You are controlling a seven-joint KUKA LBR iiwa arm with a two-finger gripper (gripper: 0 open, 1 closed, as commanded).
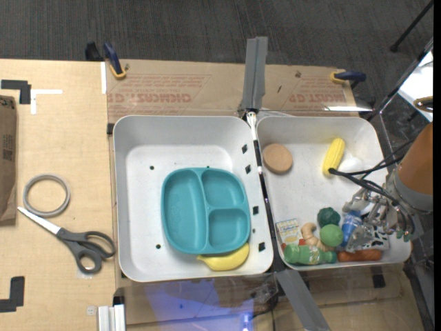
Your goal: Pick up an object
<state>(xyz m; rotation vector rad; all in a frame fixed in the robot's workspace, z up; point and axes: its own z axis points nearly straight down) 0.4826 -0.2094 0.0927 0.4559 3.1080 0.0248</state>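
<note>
The pincer hangs low over the toy pile in the right bin's near corner; its grip cannot be told.

At the right edge the arm shows as a rounded bulk, orange across its upper part and grey lower down, the two colours meeting in a soft curved line. Below it sits the gripper, a busy cluster of bare silver metal: thin rods, small brackets and linkages packed together, with glints along the edges. A blue part shows on its left side, and there are black and white patches low on the assembly. Thin black cables run from the arm's side leftward, ending in a small dark tip.
</note>
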